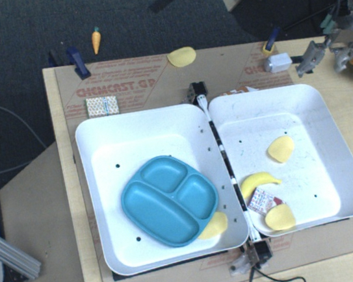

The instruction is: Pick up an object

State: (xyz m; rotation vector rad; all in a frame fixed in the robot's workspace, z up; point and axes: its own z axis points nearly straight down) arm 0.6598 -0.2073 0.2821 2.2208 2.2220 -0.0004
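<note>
Camera view, left to right. Left white bin [97, 182]: blue three-compartment plastic plate [169, 200] sits at centre, long axis running 10 to 4 o'clock, compartments bare. Pale yellow soft piece [215, 224] at the plate's 5 o'clock, touching its rim and partly tucked under it.

Right white bin [335, 146]: everything loose sits in the half toward the divider. Yellow plastic banana [258, 182] lies beside the divider, long axis roughly 9 to 3 o'clock. Red-and-white small packet [261, 200] is touching it at 6 o'clock. Yellow round piece [280, 217] is at the packet's 5 o'clock, touching. Yellow oval piece [281, 149] lies alone, apart from that cluster.

On the surface [122, 86] beyond the bins: patterned flat packet [102, 105], another yellow oval lump [182, 57].

Grey arm hardware [340, 47] is at the frame's 2 o'clock, outside both bins. Jaws: can't tell if wide or narrow.

Key relation: every pick candidate lies toward 7–8 o'clock from the arm. My call: the lone oval piece is nearest, unobstructed, best target; the clustered trio risks a multi-object snag.
</note>
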